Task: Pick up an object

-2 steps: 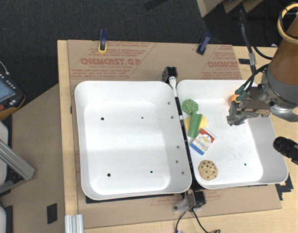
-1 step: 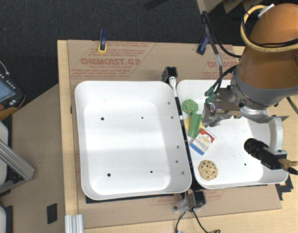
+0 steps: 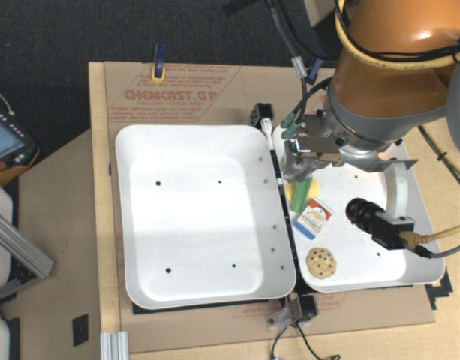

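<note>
My gripper (image 3: 299,169) hangs low over the right bin (image 3: 365,272), near its left wall at the back. Right below it lies a yellow and green object (image 3: 302,193), touching or very close to the fingertips. In front of that sits a small white packet with red and blue print (image 3: 313,220). A round chocolate-chip cookie (image 3: 320,262) lies near the bin's front left corner. I cannot see the object between the fingers.
The left bin (image 3: 192,208) is a wide white tray with a few dark dots on its floor. A divider edge (image 3: 282,201) separates the two bins just left of the gripper. Both bins rest on brown cardboard (image 3: 177,88).
</note>
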You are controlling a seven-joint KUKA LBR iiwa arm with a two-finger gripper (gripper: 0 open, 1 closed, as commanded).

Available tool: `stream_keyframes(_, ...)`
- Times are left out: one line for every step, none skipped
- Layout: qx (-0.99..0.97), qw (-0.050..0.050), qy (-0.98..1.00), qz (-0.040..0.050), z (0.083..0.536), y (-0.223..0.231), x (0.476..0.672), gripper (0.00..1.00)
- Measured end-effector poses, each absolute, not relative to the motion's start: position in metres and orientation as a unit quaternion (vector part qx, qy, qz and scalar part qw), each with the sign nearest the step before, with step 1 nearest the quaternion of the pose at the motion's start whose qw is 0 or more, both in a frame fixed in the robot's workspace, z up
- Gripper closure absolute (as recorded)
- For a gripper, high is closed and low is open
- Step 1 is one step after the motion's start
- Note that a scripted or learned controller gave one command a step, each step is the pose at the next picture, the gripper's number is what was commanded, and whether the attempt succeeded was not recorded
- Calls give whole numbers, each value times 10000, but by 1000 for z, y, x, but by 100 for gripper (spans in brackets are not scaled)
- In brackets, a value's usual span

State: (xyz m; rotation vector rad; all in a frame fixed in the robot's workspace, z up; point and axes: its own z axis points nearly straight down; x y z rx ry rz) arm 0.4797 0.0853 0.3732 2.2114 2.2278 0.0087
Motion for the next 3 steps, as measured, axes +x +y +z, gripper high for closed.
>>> stream_keyframes(7053,10,7089,19,384,128,494,100)
stream_keyframes(7096,-12,7046,-20,364,55,482,100)
stream_keyframes(7054,9,7088,17,380,108,482,100)
